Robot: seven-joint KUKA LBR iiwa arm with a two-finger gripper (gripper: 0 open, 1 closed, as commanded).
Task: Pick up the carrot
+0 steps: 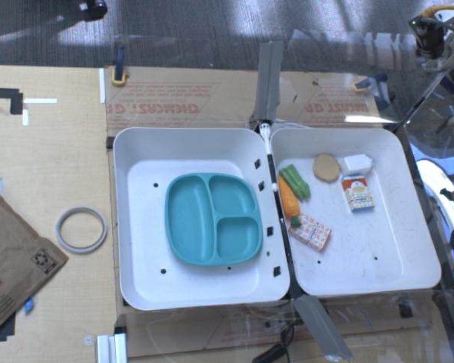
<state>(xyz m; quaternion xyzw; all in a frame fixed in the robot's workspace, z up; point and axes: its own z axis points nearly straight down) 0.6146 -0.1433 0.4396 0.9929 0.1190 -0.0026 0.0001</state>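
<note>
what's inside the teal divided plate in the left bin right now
The teal divided plate in the left bin shows bare compartments. Whatever the plate covers underneath is hidden. The carrot lies in the right bin.

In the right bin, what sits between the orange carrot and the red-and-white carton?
In the camera view, the round tan cookie-like disc sits roughly between the orange carrot and the red-and-white carton, slightly toward the far side; the rest is bare white bin floor.
</note>
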